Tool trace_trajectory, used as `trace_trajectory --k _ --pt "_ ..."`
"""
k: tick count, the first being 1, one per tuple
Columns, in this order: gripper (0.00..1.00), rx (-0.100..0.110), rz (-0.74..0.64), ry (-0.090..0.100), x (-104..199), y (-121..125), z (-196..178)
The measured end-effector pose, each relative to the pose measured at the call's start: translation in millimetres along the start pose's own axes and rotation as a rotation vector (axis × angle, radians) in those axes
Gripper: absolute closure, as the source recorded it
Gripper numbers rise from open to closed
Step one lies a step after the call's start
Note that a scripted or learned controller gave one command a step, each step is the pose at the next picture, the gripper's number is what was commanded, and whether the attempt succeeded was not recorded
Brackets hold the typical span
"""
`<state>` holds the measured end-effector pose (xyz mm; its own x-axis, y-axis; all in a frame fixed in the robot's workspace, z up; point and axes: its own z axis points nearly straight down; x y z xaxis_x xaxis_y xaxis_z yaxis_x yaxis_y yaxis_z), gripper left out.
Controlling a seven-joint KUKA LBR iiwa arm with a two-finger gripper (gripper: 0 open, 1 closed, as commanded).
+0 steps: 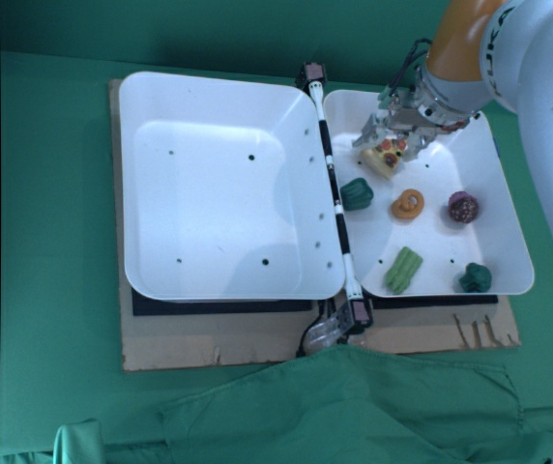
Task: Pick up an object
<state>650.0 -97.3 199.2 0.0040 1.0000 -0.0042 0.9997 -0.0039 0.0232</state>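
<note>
You see two white bins (223,114) on brown cardboard (209,341) over green cloth (54,211). The right one holds a yellow pizza slice with red dots (385,158), dark green pepper (357,193), orange pretzel (408,204), maroon berry (463,207), light green ridged piece (403,270) and dark green broccoli (475,277).

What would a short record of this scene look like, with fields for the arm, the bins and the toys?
arm: grey with an orange band, reaching in from the right
gripper: low over the right bin's far end, at a yellow pizza-slice toy
right bin: dark green pepper, orange pretzel, dark red berry, light green ridged vegetable, green broccoli
left bin: white
</note>
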Motion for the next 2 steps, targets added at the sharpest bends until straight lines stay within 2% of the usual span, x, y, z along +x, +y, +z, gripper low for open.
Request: trace_trajectory --k 1,2 --pt "1.0 0.013 -0.007 0.002 -2.9 -2.0 -47.7" --pt "1.0 0.011 0.005 0.001 -12.4 3.7 -110.7"
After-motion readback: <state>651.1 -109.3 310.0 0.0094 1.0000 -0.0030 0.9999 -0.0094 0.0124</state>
